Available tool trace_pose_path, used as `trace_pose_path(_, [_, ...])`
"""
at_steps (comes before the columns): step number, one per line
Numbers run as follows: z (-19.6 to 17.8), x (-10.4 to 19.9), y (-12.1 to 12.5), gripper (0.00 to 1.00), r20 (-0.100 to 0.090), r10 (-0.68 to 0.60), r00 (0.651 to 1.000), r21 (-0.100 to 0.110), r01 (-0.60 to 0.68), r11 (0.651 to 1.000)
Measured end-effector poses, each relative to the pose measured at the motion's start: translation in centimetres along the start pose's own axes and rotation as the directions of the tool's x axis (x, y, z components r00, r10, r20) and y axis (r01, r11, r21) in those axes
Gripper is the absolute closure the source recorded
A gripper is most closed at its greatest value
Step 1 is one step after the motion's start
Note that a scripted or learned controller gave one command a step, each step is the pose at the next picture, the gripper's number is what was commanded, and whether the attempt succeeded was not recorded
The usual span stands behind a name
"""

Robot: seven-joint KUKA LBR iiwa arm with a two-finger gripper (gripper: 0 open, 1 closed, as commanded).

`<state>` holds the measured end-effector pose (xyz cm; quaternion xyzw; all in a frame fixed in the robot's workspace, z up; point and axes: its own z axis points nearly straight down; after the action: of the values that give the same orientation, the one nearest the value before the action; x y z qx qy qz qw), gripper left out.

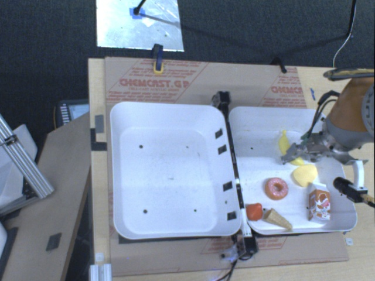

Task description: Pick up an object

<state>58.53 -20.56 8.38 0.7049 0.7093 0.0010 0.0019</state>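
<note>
Your claw (295, 154) sits low in the right bin (258, 134), reaching in from the right with the grey wrist and the orange band behind it. You cannot tell from this view whether it is open or closed, or whether it has anything in it. Its tip is just beside a yellow banana-like piece (284, 141) and just above a pale yellow lump (304, 175), close enough that touching cannot be ruled out.

The far wall of the right bin is near the claw, with bare white floor between that wall and the centre divider to the claw's left. The near wall is crowded.

Count the things in the right bin and you get six: one yellow banana-like piece, one pale yellow lump, one pink doughnut (276, 188) near the middle, one small carton (319, 205) standing near the right front corner, one ice-cream cone (276, 218) lying along the near wall, and one red piece (254, 211) just beside the cone, against the divider.

There are two bins. The left bin (126, 122) lies side by side with the right one, their rims meeting at the black clips. Both rest on brown cardboard (193, 78) on the desk (55, 209).
</note>
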Motion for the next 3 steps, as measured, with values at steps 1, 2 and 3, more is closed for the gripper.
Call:
trace_pose_path(1, [-9.9,-0.2,-10.1,0.00,0.001,0.010,1.000,0.000,-0.010,1.000])
trace_pose_path(2, [-2.7,0.0,-3.3,0.00,0.001,-0.001,1.000,0.001,0.001,1.000])
trace_pose_path(3, [-3.1,-0.1,-3.5,0.00,0.000,0.003,1.000,0.002,-0.003,1.000])
